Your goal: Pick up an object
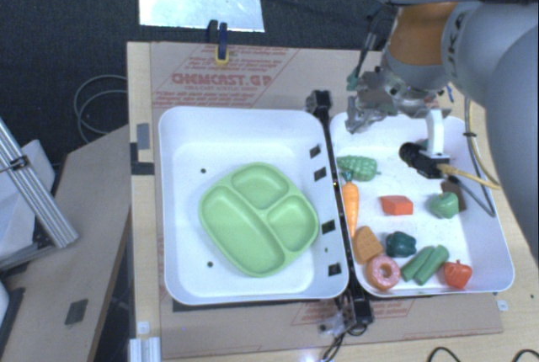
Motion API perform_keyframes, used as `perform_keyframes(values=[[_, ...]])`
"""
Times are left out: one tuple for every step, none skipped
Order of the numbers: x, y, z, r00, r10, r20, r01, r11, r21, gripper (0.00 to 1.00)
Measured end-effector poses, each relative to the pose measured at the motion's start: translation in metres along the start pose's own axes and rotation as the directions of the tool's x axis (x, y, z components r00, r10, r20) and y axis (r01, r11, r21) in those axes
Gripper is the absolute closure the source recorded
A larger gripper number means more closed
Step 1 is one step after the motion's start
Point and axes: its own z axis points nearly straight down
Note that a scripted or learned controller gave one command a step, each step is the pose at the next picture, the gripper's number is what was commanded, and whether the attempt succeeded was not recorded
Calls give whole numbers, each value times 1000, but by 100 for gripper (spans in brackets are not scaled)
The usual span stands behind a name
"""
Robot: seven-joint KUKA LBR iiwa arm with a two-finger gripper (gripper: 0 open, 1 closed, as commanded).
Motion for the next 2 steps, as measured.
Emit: perform_keyframes(values=[[19,6,-17,1000,1,-1,-1,1000,0,100],[7,5,2,1000,8,1,-8,1000,3,100]])
